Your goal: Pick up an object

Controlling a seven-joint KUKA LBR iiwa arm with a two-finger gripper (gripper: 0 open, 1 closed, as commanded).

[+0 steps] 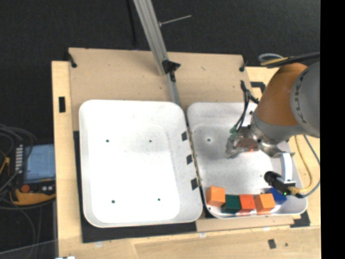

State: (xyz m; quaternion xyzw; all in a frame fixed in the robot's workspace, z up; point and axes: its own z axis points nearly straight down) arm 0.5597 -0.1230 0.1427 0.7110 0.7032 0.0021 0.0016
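Camera view | 2 white bins [135,161] | tan bench [156,58] | dark floor [64,15]

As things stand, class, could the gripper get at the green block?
Probably yes: the gripper is over the same bin, with bare floor between. But the green block sits wedged between orange blocks against the wall.

Overhead view of the surface [62,144] bearing two white bins. The arm [285,104] enters from the right, its gripper [235,144] low over the middle of the right bin [215,117]. Along that bin's near edge lie orange blocks [216,195], a green block [232,203] and a blue block [278,196]. The left bin [132,161] adjoins it.
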